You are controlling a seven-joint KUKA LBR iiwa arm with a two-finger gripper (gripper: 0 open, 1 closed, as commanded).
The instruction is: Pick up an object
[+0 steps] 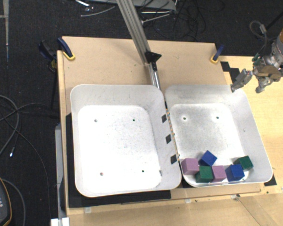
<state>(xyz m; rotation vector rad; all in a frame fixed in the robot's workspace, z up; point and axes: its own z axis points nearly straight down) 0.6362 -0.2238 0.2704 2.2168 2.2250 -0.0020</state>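
Several small cubes lie bunched at the near edge of the right bin (217, 102): a purple cube (190, 165), a blue cube (208, 158), a green cube (204, 173), a second purple cube (219, 173), a second blue cube (234, 172) and a dark green cube (245, 163). My gripper (251, 83) hangs at the far right, over the bin's far right corner and well away from the cubes. Its two fingers are spread apart, open, with nothing between them.
The left bin (85, 126) sits beside the right one on the wooden bench (113, 60). A slanted metal pole (134, 25) reaches down to the gap between the bins at the back. Clamps (66, 48) mark the bench's far corners.
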